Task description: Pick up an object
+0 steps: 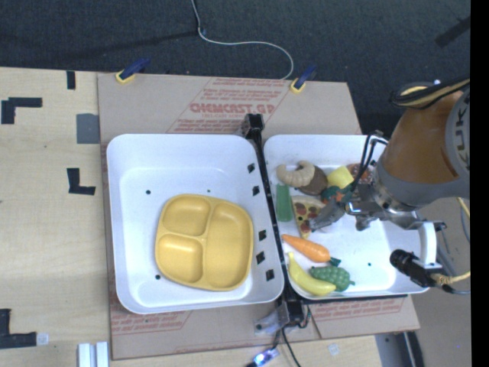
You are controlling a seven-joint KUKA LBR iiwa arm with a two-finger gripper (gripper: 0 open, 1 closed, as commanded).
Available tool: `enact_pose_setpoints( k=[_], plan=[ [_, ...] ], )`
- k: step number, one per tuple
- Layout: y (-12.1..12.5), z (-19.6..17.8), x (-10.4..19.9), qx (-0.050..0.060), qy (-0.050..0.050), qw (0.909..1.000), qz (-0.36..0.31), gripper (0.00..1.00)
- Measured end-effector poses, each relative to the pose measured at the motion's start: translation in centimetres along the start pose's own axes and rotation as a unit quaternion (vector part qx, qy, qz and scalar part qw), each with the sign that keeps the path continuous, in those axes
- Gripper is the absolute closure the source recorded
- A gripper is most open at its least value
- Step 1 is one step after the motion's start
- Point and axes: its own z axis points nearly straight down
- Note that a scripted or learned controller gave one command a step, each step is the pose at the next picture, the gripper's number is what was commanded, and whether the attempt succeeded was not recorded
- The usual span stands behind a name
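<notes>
A: Gripper sits low in right bin, over flat pizza slice. We can't tell finger state.
B: Tapered orange carrot lies just below, apart; curved banana beyond.

A divided tray lies in the left bin; a carrot and banana lie in the right bin.

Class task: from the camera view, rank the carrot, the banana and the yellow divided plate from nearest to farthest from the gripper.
Measured from the gripper:
1. Carrot, just below-left of it in the right bin.
2. Banana, at that bin's bottom edge.
3. Yellow divided plate, across in the left bin.
</notes>
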Motion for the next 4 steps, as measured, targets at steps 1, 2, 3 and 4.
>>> enact_pose_setpoints(
  k=[1,2,3,4],
  plan=[
    [0.3,4.6,0.6,0.000,0.000,1.0000,-0.001,0.00],
    [0.0,9.0,0.6,0.000,0.000,1.0000,0.000,0.00],
    [0.0,11.0,0.7,-0.002,0.000,1.0000,-0.001,0.00],
    [0.2,9.8,0.6,-0.006,-0.002,1.0000,-0.001,1.00]
  ],
)
